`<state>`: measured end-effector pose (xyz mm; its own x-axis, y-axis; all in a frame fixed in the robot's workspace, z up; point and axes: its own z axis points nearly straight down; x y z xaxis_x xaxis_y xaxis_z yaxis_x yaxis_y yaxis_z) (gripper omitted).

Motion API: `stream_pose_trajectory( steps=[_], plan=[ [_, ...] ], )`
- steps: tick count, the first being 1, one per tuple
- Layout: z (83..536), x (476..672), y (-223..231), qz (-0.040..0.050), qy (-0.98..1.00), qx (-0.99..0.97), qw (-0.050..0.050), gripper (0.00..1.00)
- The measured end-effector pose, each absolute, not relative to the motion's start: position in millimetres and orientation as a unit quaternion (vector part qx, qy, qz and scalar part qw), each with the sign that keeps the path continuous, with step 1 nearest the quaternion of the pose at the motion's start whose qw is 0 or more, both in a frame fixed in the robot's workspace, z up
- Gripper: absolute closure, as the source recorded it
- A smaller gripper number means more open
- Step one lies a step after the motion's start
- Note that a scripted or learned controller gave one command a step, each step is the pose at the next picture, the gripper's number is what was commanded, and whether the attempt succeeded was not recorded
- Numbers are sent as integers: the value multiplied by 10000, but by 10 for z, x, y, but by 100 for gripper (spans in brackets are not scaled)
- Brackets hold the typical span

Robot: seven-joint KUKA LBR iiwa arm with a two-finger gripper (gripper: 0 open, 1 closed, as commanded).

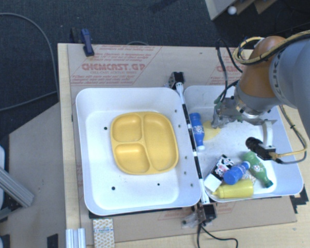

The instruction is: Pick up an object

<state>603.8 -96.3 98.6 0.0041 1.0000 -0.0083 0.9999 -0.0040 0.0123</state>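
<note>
Right bin [232,94] crowded, tool [220,119] lowered among clutter
A pale yellow item [211,133] and blue tube [197,129] are seen beside it; its grip state cannot be told.

yellow divided plate [144,141], white bins [88,138], blue bottle [197,129], green bottle [259,169]

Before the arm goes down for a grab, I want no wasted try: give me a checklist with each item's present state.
1. Two-finger gripper over the right white bin: ok.
2. Blue tube and pale yellow piece near gripper: ok.
3. Fingers' state: cannot tell.
4. Something already held: cannot tell.
5. Yellow divided plate lies apart in the left white bin: ok.
6. Green bottle, blue-capped bottle touch: not ok.
</note>
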Motion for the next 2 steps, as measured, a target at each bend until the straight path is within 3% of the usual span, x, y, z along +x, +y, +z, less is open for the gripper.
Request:
stream_pose_trajectory(
  steps=[1,2],
  plan=[
    [988,6037,-973,9,7054,7088,79,0],
    [911,5964,-998,17,7050,7091,110,0]
  ],
)
